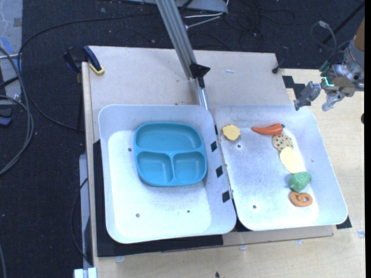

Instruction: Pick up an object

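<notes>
No lettering, label, brand or number can be read anywhere in the camera view. The blue divided tray (171, 154) at nine o'clock bears no print, and the two white bins (168, 213) show only plain surfaces.

Tray (170, 154) in left bin (116, 213)

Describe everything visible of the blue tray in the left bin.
The blue tray is a light blue, rounded-corner rectangle that looks like moulded plastic. It has three compartments: one wide one along the far side and two smaller ones side by side on the near side, all with nothing in them. It lies flat and right side up on the floor of the left bin, towards the far part, slightly turned. Nothing else touches it.
</notes>
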